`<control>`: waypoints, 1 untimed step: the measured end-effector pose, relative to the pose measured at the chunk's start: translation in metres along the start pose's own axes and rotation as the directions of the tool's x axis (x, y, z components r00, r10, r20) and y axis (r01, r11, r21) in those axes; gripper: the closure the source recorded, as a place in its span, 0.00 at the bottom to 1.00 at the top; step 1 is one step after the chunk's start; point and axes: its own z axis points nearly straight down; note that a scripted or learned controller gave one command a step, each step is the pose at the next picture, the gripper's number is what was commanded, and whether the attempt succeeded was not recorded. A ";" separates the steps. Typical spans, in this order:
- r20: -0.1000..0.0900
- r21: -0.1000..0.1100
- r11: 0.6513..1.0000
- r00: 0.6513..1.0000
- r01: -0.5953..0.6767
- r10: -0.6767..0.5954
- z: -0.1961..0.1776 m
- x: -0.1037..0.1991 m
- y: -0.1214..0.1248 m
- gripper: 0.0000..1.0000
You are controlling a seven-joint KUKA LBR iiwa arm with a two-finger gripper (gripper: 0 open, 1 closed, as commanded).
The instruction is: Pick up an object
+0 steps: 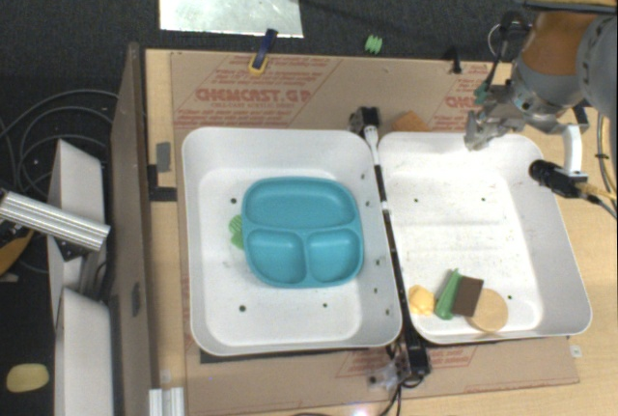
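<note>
Blue three-compartment tray, left bin

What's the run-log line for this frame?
pincer: above right bin far rim | holding: nothing seen | green block: untouched, near edge

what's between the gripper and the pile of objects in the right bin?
Bare white bin floor separates the gripper from the pile, in the camera view.

Two white bins: the left bin, the right bin. One blue divided tray with three compartments, plus one green piece at its left edge. Four small items by the right bin's near rim: one yellow lump, one green stick, one brown block, one tan disc.
</note>
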 end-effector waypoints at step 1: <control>0.001 0.005 1.000 1.000 -0.005 0.005 0.005 -0.004 -0.002 0.00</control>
